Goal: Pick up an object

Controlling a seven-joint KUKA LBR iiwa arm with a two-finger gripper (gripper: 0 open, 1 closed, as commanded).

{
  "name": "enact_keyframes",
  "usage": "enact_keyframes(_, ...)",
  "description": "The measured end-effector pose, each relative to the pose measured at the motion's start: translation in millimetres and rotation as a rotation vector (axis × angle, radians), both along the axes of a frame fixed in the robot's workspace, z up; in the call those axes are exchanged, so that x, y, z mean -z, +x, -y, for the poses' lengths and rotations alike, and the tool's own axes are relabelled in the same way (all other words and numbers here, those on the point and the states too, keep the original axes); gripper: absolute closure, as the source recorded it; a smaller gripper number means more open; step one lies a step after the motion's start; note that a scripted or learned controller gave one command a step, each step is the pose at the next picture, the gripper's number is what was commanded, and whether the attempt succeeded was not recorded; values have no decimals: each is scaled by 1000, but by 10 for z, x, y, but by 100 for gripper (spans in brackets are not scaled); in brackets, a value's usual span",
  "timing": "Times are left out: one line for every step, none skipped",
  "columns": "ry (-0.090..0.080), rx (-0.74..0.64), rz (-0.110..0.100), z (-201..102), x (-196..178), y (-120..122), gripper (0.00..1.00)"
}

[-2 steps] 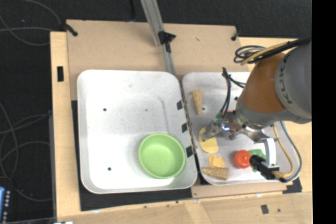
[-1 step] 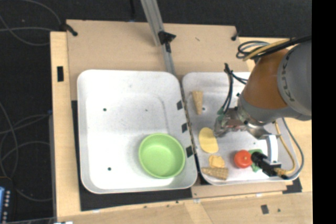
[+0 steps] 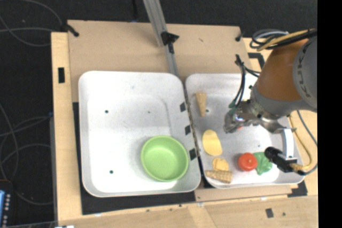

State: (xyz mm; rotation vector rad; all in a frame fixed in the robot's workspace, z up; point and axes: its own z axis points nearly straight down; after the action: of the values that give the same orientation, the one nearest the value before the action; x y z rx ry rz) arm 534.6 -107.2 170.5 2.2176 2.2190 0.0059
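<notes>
In the right bin point(image 3: 214, 84) lie a tan cone-shaped piece point(image 3: 201, 103) near the back left, a pale yellow oval piece point(image 3: 212, 142) by the left wall, and a waffle-patterned piece with a yellow top point(image 3: 220, 170) at the front. A red tomato with a green leafy part point(image 3: 252, 162) rests at the front right. A green bowl point(image 3: 164, 158) sits in the front right of the left bin point(image 3: 107, 93). My gripper point(image 3: 233, 123) hangs low over the middle of the right bin, right of the yellow oval, with nothing visibly between its fingers.
A slanted metal bar point(image 3: 155, 13) runs from the top down to the gap between the bins. The grey and orange arm point(image 3: 283, 80) covers the right bin's back right part. Cables loop behind the arm point(image 3: 270, 37).
</notes>
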Motion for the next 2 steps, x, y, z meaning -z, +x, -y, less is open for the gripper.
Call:
enact_keyframes(-1,-3,3,90,-606,1,100)
enact_keyframes(-1,-4,2,32,-1212,67,100)
